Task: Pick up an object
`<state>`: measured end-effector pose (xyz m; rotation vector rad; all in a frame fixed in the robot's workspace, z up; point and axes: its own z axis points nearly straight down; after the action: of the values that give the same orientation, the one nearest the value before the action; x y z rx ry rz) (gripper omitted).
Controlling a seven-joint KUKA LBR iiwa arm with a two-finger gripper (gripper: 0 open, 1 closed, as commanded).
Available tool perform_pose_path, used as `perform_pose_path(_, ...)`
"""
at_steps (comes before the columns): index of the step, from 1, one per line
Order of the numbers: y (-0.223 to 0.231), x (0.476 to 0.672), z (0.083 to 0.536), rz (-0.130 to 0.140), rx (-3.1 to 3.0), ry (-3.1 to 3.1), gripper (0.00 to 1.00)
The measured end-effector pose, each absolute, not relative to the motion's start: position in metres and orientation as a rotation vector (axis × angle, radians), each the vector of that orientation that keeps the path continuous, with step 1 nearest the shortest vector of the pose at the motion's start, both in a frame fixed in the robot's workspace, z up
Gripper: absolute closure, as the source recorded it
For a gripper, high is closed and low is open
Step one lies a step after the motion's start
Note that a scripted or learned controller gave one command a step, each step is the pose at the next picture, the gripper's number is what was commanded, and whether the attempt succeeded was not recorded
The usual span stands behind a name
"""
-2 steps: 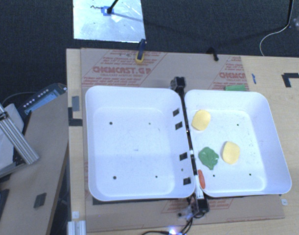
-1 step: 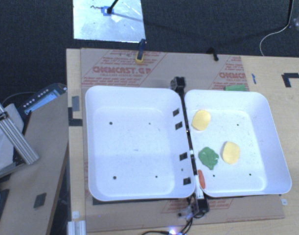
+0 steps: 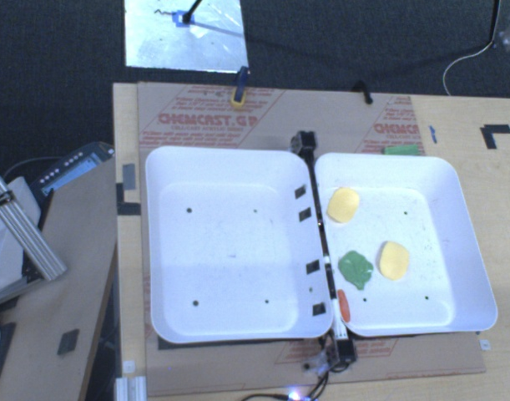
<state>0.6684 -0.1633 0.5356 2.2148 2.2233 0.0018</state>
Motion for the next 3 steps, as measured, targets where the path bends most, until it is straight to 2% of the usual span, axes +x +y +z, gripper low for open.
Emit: perform_pose_path(3,-0.1592,0.6683,0.5355,0.001,2.216,2.221,1.00)
